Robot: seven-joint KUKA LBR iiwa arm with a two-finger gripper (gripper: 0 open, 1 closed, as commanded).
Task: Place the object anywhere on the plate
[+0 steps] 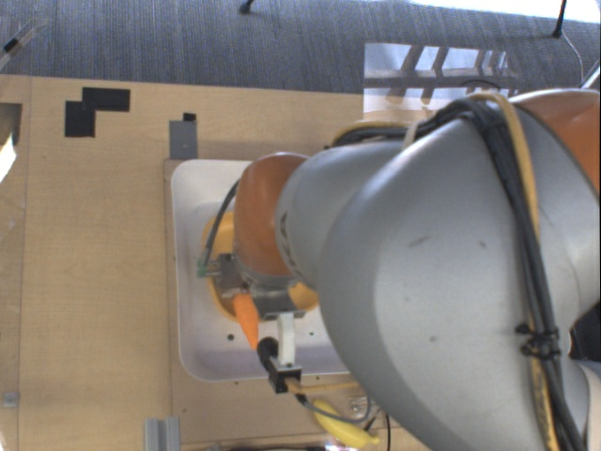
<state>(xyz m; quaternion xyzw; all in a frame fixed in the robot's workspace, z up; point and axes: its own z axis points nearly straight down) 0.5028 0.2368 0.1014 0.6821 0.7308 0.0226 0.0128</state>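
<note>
Beneath the arm (423, 280) shows a slim, tapered orange object (246, 320).

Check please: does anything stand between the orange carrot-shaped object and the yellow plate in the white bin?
Nothing visible does. The orange carrot-shaped object is right at the rim of the yellow plate in the shallow white bin. The grey arm covers the plate's middle, so that part cannot be checked.

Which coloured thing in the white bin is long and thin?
The orange carrot-shaped object, a narrow stick; the yellow plate is broad, curved-edged and mostly hidden under the arm.
</note>
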